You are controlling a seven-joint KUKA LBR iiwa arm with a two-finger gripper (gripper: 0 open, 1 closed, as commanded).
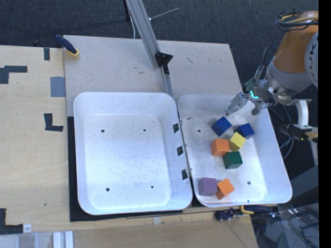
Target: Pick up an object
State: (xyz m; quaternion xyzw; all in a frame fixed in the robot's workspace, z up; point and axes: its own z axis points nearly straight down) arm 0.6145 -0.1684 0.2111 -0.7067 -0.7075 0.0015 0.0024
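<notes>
Two white bins side by side on a pale wooden bench, dark carpet beyond. Left bin [126,151] speckled. In right bin [258,182], nearest first: purple block [208,186], orange block [225,188], then green [232,160], orange [220,146], yellow [237,140] and two blue ones clustered. Farther, gripper [245,104] above bin's far corner, fingers spread, holding nothing.

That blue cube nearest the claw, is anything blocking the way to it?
Nothing visible does. The gripper hangs over the upper part of the right bin, and the blue cube lies just below and left of it with bare bin floor between. The other blocks, such as the yellow cube, sit on its far side.
</notes>
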